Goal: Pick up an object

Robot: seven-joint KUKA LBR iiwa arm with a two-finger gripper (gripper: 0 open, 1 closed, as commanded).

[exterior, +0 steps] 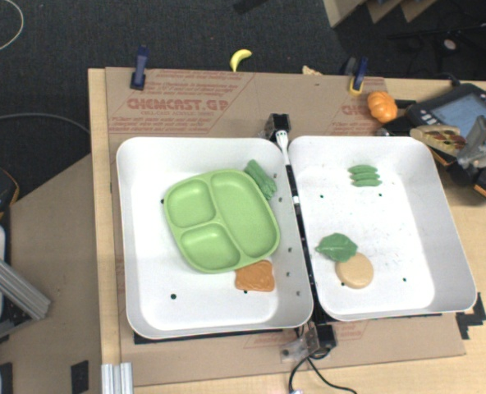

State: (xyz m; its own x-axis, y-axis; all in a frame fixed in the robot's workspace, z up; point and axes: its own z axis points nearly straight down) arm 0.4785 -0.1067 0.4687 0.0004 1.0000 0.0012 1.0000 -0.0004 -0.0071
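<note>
The left bin [144, 220] holds a light green divided plate [222, 220], lying slightly turned. A dark green leafy piece [261, 179] pokes out at the plate's upper right edge. An orange-brown toy food piece [255, 279] lies against its lower edge. In the right bin [440, 220] a small ridged green piece [364, 175] lies toward the back. A green leaf [336, 246] lies nearer the front, touching a round tan biscuit [356, 272].
Behind the bins, a small yellow banana [240, 58] and an orange fruit [382, 105] sit on the cardboard bench top, with blue clamps [139, 68] at its back edge. A black device with a screen [465, 113] and grey hardware [483, 144] crowd the right edge.
</note>
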